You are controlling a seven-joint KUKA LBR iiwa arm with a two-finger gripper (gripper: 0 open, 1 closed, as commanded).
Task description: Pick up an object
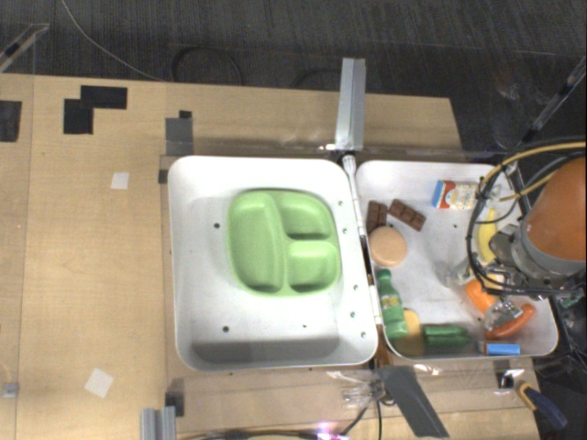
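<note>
Arm's gripper hangs low at the right white bin's front right corner, poised over an orange carrot-shaped toy; its state I cannot tell; green divided plastic tray fills the left bin.

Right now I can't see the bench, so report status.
Pincer low in right bin, grip unclear. Orange item beside it. Cables crowd that corner.

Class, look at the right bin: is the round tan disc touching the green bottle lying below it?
Touching. The camera view shows the tan disc with its lower edge meeting the top of the green bottle, no white bin floor visible between them.
</note>
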